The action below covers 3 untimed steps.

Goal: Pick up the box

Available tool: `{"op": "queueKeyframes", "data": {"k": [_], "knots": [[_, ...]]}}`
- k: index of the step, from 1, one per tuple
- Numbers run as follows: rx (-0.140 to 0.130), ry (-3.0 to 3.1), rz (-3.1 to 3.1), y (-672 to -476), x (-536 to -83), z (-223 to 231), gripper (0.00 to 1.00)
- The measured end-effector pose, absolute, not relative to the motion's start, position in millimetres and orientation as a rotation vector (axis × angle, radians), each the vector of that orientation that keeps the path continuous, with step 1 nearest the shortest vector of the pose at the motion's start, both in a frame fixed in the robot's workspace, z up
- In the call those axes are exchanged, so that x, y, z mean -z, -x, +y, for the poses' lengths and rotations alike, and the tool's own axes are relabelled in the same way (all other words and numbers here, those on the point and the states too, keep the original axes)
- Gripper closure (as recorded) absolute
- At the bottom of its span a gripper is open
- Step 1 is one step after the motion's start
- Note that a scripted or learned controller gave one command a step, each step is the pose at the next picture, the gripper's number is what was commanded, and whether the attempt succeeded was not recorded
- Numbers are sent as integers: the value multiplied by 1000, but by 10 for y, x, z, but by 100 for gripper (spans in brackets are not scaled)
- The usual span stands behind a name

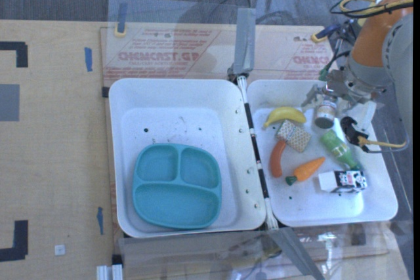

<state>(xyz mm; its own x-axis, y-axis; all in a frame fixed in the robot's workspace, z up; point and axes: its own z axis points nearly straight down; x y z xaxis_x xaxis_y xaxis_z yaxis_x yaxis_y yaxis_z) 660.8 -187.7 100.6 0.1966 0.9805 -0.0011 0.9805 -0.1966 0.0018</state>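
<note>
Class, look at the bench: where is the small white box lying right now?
The box lies in the right bin, near its lower right corner, just right of the toy carrot and below the green bottle.

Glossy white plastic bins [125, 98]; matt teal plastic tray [176, 185]; wooden bench [52, 141].

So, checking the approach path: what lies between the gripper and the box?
In the camera view, the green bottle lies between the gripper and the box.
</note>
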Motion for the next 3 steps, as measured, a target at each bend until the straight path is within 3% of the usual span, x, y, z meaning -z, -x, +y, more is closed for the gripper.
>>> {"op": "queueKeyframes", "data": {"k": [1, 2, 3], "knots": [[1, -2288, 2152, -6442, -1109, -1866, 0], [-4, -2704, 1594, -6413, -876, -1236, 0], [-5, -2700, 1596, -6427, -996, -1227, 100]]}}
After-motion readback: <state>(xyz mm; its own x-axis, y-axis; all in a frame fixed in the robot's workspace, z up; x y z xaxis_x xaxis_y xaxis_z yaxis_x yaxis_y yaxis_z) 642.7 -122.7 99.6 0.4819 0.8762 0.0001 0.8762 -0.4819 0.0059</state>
